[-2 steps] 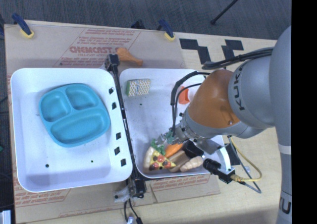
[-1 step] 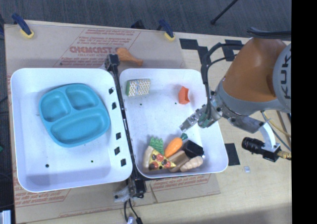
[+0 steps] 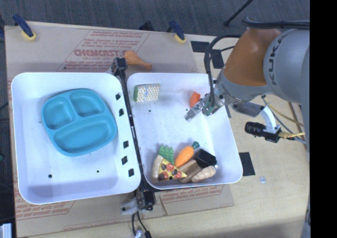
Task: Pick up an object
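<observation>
My gripper (image 3: pixel 199 109) hangs low over the right bin (image 3: pixel 224 126), near its right wall. A small orange-red piece (image 3: pixel 195 97) lies just above it in the view, close to it or touching; I cannot tell which. A green and white block (image 3: pixel 146 93) lies at the bin's far left. At the near edge several toy foods are heaped: a pizza slice (image 3: pixel 167 169), a carrot (image 3: pixel 184 155), a black piece (image 3: pixel 205 157) and a tan piece (image 3: pixel 204 174).
The left bin (image 3: pixel 26 142) holds a blue divided plate (image 3: pixel 79 121). An orange-brown toy (image 3: pixel 138 60) lies on the cardboard behind the bins. Black clips (image 3: pixel 124 139) run along the seam between the bins. Cables (image 3: pixel 274 131) trail at the right.
</observation>
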